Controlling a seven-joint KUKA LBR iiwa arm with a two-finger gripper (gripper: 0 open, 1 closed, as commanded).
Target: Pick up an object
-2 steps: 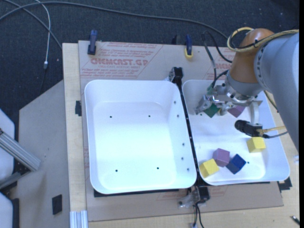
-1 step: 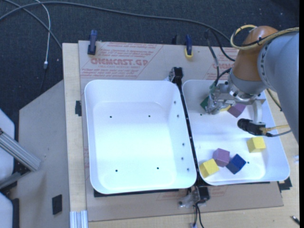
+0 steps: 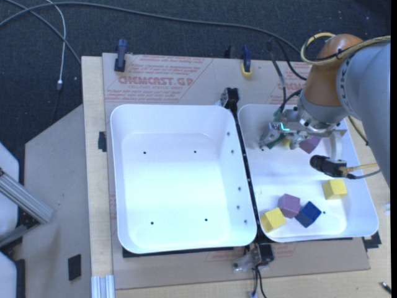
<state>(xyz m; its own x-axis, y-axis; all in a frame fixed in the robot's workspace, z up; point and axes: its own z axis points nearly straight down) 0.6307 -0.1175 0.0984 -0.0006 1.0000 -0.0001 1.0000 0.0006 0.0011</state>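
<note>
**Purple block half hidden under the wrist**

Purple, and mostly covered, a block [image 3: 309, 144] lies in the right bin [image 3: 366, 219] near its back wall, just beneath the end effector [image 3: 286, 135]. Whether the end effector is spread or pressed together I cannot tell; the wrist hides it. A grasp here could miss, since the block sits off to one side of the tool. It could also be nudged against the wall. Nearer the front lie a yellow cube [image 3: 334, 189], a mauve block [image 3: 289, 203], a blue cube [image 3: 308, 214] and a second yellow cube [image 3: 273, 219], the last three touching, so one could drag another. The left bin [image 3: 124, 228] sits beside on the counter [image 3: 93, 166].
</note>
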